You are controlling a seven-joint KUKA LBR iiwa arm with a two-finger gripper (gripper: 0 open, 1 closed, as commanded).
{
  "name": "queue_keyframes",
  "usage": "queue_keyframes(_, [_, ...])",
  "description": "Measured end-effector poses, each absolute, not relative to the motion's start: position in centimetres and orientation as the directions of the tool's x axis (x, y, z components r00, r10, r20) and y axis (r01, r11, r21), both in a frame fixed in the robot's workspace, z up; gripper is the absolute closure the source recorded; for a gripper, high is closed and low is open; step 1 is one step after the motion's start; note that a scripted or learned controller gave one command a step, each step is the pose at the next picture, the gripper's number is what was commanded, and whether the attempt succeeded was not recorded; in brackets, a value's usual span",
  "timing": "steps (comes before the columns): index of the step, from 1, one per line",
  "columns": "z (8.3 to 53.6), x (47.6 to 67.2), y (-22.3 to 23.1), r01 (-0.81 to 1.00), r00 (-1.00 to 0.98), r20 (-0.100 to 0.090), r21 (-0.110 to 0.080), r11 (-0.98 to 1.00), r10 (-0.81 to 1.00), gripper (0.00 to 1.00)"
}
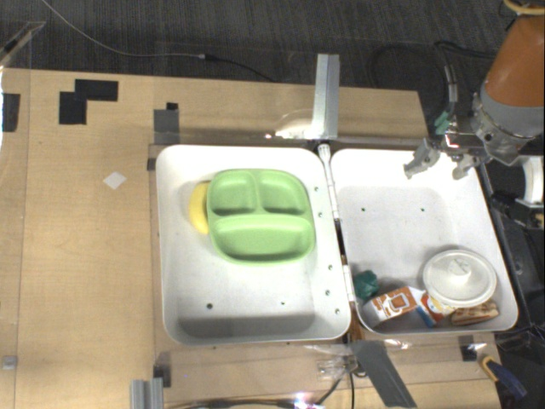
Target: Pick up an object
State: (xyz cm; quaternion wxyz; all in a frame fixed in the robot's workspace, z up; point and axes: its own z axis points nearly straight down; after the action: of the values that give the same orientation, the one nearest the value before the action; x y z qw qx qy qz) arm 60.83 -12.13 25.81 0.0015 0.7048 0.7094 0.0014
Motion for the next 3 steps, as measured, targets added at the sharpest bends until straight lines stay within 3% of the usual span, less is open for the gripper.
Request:
queue_keyframes(1, [8.9,56.5,-9.3,0.996,0.086,0.001,0.011,-0.086,0.996,0.00])
queue_keyframes(2, [10.1,56.8,-9.4,0.996,0.087,-0.001,0.017,-0.087,0.996,1.00])
queue_keyframes(3, [10.1,56.7,-9.4,0.996,0.086,-0.001,0.017,-0.086,0.996,0.00])
